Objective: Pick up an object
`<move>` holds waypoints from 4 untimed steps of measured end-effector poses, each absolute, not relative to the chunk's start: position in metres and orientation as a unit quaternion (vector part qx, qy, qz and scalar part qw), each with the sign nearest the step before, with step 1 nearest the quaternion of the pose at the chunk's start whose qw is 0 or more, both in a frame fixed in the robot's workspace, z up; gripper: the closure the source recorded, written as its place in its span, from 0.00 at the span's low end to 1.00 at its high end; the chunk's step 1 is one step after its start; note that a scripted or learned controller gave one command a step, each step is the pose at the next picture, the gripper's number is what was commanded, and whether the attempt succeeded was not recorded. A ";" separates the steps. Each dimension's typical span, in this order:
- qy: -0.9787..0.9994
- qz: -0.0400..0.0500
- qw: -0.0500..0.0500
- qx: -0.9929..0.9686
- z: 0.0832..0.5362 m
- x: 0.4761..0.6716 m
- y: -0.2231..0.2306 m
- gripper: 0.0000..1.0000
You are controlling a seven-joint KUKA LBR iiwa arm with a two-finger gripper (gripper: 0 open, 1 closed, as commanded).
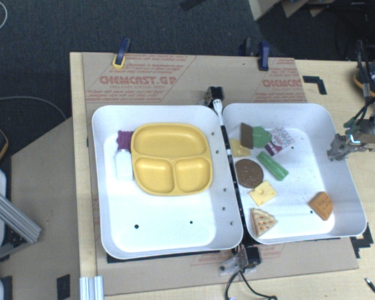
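Reaching in from the right edge, the gripper (pixel 341 147) sits at the right bin's (pixel 312 114) outer rim, mostly cut off; whether its jaws are spread I cannot tell. Toy food lies inside, perhaps a brown cookie (pixel 249 173) and cheese (pixel 263 194).

Yellow divided tray (pixel 172 157) covers most of a purple item (pixel 124 139) and part of a white bottle (pixel 123 164). Gripper (pixel 341 146) too small and blurred to read; arm cut off at right edge.
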State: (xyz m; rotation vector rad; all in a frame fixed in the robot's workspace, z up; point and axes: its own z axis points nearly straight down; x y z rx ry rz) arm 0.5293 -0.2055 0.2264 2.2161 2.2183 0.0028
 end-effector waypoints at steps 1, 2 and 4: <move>0.709 0.001 0.002 0.705 0.218 0.558 -0.167 1.00; 0.709 0.002 0.002 0.705 0.213 0.593 -0.123 1.00; 0.709 0.002 0.002 0.706 0.232 0.645 -0.034 1.00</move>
